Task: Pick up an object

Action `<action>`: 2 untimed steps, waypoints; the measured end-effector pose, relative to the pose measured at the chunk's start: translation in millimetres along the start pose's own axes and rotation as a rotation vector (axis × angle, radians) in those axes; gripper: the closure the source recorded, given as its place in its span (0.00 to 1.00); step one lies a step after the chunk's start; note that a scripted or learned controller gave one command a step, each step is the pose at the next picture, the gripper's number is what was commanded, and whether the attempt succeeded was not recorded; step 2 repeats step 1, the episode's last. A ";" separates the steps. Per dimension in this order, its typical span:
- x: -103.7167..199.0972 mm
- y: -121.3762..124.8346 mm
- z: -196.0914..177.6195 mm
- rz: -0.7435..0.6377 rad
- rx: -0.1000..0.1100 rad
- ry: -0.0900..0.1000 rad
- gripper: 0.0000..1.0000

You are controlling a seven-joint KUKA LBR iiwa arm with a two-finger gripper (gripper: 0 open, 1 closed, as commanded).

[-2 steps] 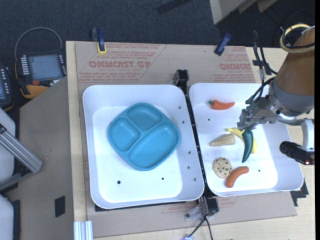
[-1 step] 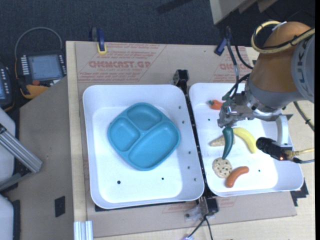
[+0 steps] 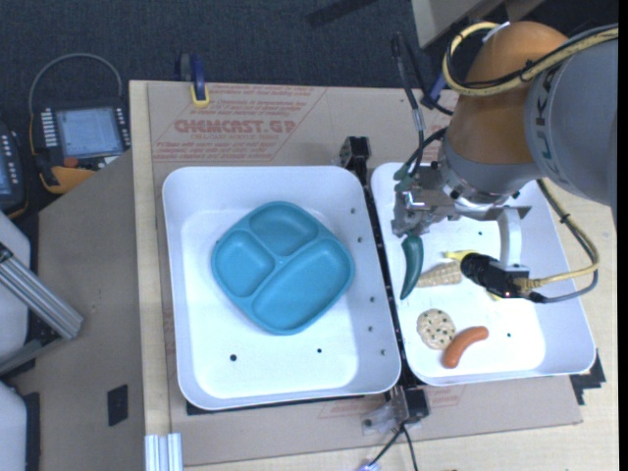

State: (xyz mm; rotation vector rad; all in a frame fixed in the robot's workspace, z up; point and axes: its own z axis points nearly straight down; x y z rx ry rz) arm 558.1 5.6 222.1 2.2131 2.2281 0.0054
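1. The gripper (image 3: pixel 411 216) hung over the far left corner of the right bin (image 3: pixel 554 359), close to the wall that this bin shares with its neighbour.
2. Whether the gripper was open or closed could not be told, because the wrist and its fittings covered the tip from above.
3. A green pepper (image 3: pixel 410 265) lay directly below the gripper in the view. Its thick upper end reached right up to the gripper's tip and its thin curved tail pointed away from it along the bin's left wall.
4. It could not be seen whether the pepper was gripped or merely lay under the tip, nor whether it rested on the bin floor.
5. A pale ridged piece (image 3: pixel 439 275) lay just beside the pepper, below the gripper and slightly to its right in the view.
6. A speckled cookie (image 3: pixel 435 327) sat further below the gripper, past the pepper's tail.
7. An orange sausage (image 3: pixel 464 345) lay tilted just to the right of the cookie and was the thing farthest from the gripper in that bin.
8. Well to the left of the gripper, across the shared wall, a blue divided plate (image 3: pixel 283 278) lay in the middle of the left bin (image 3: pixel 179 263).
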 end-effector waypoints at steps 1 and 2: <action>56.0 5.9 9.1 0.000 0.002 0.000 1.00; 56.0 5.9 9.1 0.000 0.002 0.000 1.00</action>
